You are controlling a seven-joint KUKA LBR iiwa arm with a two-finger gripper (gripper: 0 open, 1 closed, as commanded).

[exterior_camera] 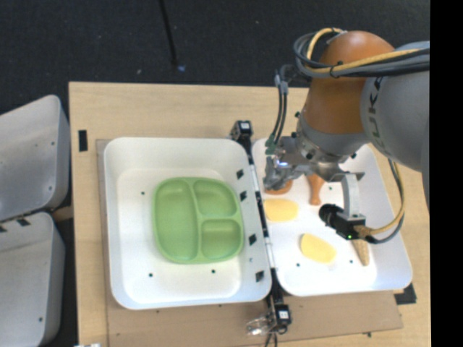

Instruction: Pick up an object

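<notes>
My gripper (278,173) hangs low over the far left corner of the right bin (383,266). Directly under it lies a small orange piece (279,187), partly hidden by the gripper. Another orange piece (316,189), standing upright, is just to its right. A yellow oval (281,209) lies a little nearer than the gripper, and a second yellow oval (317,248) lies nearer still, toward the bin's middle. A tan cone-shaped piece (361,252) rests at the right.
The left bin (130,280) holds a green divided plate (197,219). A ridge with black clips (259,223) separates the two bins. The arm's grey and orange body (347,85) covers the far right part of the right bin.
</notes>
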